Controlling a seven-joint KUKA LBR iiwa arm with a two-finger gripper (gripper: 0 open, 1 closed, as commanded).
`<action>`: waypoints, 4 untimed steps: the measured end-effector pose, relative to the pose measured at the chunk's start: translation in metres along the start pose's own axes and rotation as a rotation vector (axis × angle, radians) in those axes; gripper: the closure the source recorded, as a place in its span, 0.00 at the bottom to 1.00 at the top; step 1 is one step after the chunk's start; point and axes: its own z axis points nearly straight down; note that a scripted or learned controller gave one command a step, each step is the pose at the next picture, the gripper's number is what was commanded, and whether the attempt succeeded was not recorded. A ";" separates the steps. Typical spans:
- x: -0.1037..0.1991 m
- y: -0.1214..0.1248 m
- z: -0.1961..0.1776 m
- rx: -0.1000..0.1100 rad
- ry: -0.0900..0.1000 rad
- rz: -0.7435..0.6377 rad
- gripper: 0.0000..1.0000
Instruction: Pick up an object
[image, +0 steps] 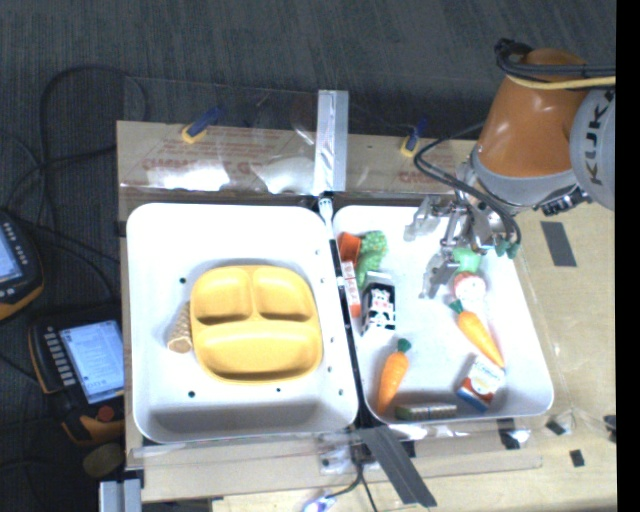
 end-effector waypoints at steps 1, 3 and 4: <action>0.030 -0.032 0.130 0.001 -0.009 -0.111 0.00; 0.082 -0.076 0.123 0.006 -0.015 -0.136 1.00; 0.088 -0.101 -0.020 -0.002 -0.002 0.007 1.00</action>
